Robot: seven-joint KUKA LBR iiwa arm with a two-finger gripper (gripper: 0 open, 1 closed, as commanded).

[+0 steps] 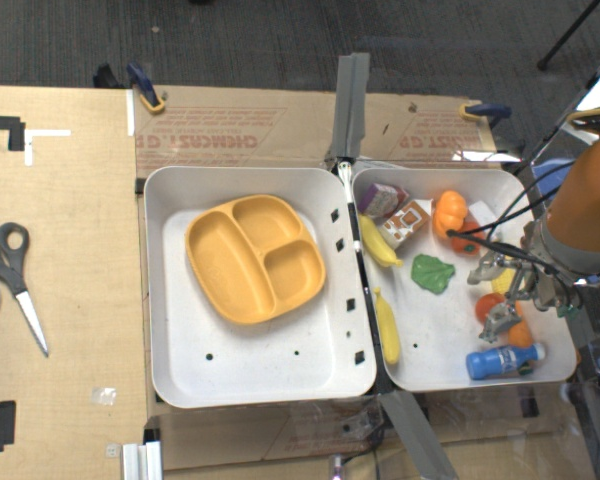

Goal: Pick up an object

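Observation:
The right bin (420, 366) holds several toys: an orange pumpkin-like piece (450, 211), a green lump (433, 273), a banana (378, 240), a second yellow piece (388, 330), a brown and white box (408, 223), a blue bottle (500, 361) and a small orange ball (521, 334). My gripper (492, 294) hangs low over the right side of this bin, open. A red round piece (487, 307) lies just under and between its fingers, not clamped. The arm's orange band (590, 203) enters from the right.
A yellow divided plate (255, 258) lies in the left bin (180, 368). Scissors (18, 283) rest on the bench at far left. A grey divider bar (350, 108) and cardboard (230, 133) lie behind the bins. Black cables (505, 230) cross the right bin's back corner.

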